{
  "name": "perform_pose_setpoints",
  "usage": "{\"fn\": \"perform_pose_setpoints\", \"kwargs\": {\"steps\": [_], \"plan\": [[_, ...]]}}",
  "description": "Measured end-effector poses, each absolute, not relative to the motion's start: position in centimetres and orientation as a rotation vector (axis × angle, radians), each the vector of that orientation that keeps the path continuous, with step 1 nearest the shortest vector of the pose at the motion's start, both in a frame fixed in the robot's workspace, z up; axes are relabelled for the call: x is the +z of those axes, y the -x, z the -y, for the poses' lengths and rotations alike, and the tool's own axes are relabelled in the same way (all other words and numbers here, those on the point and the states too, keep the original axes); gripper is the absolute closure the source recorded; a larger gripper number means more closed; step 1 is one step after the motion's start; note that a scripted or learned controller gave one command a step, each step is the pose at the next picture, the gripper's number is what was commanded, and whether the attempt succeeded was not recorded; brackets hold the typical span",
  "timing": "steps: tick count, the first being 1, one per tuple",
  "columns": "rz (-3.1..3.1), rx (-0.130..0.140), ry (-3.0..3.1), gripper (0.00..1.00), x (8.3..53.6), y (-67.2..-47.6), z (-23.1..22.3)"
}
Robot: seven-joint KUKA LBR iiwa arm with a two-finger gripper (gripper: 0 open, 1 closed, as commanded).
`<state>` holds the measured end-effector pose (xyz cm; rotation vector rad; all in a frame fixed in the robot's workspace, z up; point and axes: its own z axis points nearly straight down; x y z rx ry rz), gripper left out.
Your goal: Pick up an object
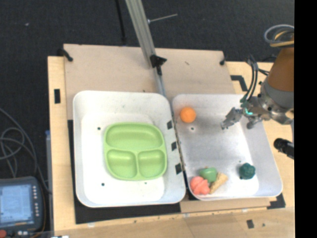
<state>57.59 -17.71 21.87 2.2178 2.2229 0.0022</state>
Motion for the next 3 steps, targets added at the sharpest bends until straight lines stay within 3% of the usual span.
{"fn": "perform_pose_setpoints", "kwargs": {"steps": [2, 3], "plan": [[-2.225, -0.006, -2.223, 0.00, 11.1, -57.8, 16.4], [-2.220, -0.003, -2.221, 0.00, 10.1, -57.8, 16.5]]}}
